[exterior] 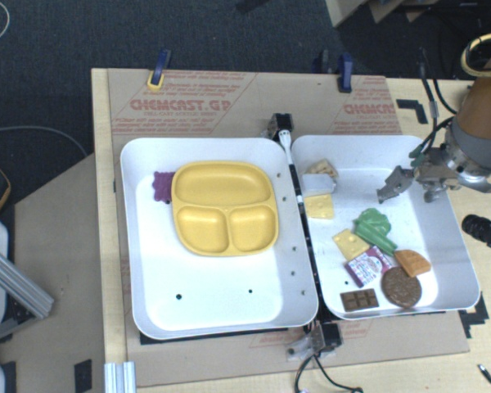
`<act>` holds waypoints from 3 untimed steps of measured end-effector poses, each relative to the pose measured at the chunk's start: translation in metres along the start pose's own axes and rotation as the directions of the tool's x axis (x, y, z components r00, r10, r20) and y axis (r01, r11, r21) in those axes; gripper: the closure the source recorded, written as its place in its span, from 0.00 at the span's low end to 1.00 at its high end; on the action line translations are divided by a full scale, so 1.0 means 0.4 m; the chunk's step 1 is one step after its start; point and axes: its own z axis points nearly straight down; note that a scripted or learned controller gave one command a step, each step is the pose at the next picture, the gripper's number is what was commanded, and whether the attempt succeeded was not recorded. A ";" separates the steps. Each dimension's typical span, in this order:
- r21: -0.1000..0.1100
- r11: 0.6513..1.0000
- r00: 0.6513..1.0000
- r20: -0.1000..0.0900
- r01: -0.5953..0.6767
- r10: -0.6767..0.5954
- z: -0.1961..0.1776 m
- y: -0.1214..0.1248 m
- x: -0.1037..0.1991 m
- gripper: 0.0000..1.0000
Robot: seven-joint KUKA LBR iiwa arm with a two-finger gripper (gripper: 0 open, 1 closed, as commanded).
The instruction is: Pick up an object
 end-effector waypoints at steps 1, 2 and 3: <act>-0.015 1.000 1.000 0.003 0.003 -0.003 -0.020 0.008 0.001 0.00; -0.010 1.000 1.000 0.002 0.005 -0.005 0.112 0.033 0.011 0.00; -0.009 1.000 1.000 0.001 0.003 -0.003 0.246 0.033 0.014 0.00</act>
